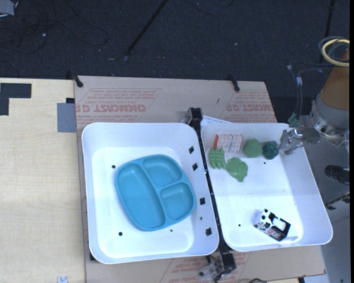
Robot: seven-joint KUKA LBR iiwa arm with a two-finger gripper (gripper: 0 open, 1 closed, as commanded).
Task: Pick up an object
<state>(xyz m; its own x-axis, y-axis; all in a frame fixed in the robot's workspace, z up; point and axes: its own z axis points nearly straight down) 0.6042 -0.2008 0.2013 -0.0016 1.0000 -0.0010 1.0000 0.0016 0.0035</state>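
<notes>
Two shallow white bins are seen side by side on a cardboard sheet [165, 99]. The right bin [307, 187] is taken here as the landmark. Just to its left, across a black divider [203, 175], the left bin [100, 217] is found, and a blue divided plate [154, 191] with three compartments is lying flat in it.

Along the far side of the right bin, a cluster of small things is gathered. A pale box with orange print [229, 142] is lying nearest the far left corner. Just below it, a green ridged piece [217, 157] is placed beside the divider, and a green lumpy piece [238, 168] lies just to the right of that. Farther right, a round green object [253, 148] and a darker teal ball [270, 150] are set close together. Near the bin's near right corner, well apart from the cluster, a small black-and-white object [272, 225] is seen.

The gripper [289, 139] is positioned over the far right edge of the right bin, just beside the teal ball. Nothing is seen held in it; how far it is parted cannot be told. The arm [333, 99] is extended in from beyond the bin's right side.
</notes>
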